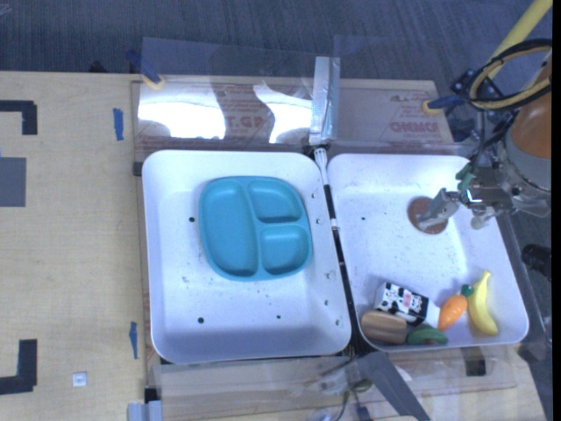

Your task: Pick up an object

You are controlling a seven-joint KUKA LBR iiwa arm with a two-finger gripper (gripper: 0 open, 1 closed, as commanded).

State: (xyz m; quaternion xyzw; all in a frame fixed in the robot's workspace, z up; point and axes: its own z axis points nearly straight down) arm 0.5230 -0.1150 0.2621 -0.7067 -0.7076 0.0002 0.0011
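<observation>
My gripper hangs over the upper right part of the right bin, its two fingers apart and nothing between them. A small round brown object lies on the bin floor just left of the left fingertip; whether they touch is unclear. Along the bin's near edge lie a black-and-white carton, a tan bread-like piece, a green item, an orange carrot and a yellow banana.
A blue divided plate lies in the middle of the left bin. A metal divider stands behind the bins against a cardboard backing. Yellow and black cables run above the arm at the right.
</observation>
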